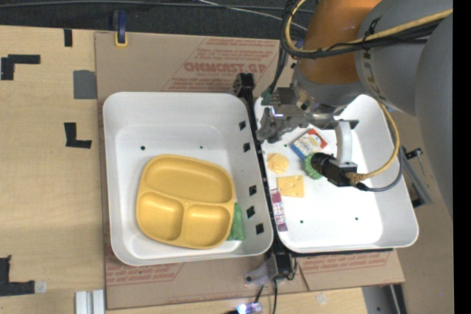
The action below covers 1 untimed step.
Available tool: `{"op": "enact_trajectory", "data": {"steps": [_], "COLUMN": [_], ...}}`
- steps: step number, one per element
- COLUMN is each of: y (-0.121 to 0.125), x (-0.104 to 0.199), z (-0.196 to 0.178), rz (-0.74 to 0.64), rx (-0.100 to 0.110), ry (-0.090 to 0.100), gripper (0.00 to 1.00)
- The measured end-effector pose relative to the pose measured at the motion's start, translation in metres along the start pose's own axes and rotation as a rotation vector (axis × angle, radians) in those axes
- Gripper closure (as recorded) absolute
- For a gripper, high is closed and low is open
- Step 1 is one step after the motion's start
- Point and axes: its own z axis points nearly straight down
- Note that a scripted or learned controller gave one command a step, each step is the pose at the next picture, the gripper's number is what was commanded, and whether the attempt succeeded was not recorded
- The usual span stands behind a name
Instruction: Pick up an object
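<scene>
While the gripper (274, 123) hangs low in the right bin (383, 232), whether it grasps anything I cannot tell. Just beside it lie a yellow round piece (277, 162) and a cheese-like square (292, 186), seemingly unlifted.

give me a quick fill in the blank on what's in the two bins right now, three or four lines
1. The yellow divided tray lies in the ____ bin of the camera view.
2. That tray has ____ compartments.
3. The gripper is over the ____ bin.
4. The green item wedged beside the tray sits on the tray's ____ side in the view.

Missing words: left; three; right; right
</scene>
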Motion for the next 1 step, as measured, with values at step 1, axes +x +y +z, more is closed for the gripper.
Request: {"op": "enact_trajectory", "data": {"steps": [1], "y": [-0.0132], "x": [0.0593], "z": [0.0132], "rz": [-0.002], "rx": [0.000], "ry": [0.000], "gripper": [1.00]}}
